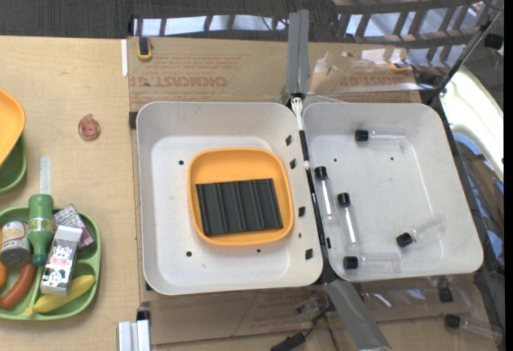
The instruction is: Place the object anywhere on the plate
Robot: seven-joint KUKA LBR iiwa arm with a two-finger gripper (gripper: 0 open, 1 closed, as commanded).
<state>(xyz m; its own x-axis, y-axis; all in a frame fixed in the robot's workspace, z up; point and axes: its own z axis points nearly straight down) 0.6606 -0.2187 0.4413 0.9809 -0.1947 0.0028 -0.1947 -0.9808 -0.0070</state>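
An orange square plate [239, 159] with rounded corners sits in the middle of the left white bin [163, 205]. A dark grey ribbed rectangular object [243, 207] lies flat on the plate and covers most of its inner area, slightly toward the near side. The right white bin [385, 181] holds several clear plastic tubes with black caps, one near its far wall [377, 135], two along its left side [349, 221] and others at the near side [417, 234].
A green tray [84, 281] with toy food and a small bottle stands on the wooden table at the left. An orange bowl [8, 131] pokes in at the left edge, and a small pink disc [89, 127] lies nearby. Cardboard [208, 77] lies behind the bins.
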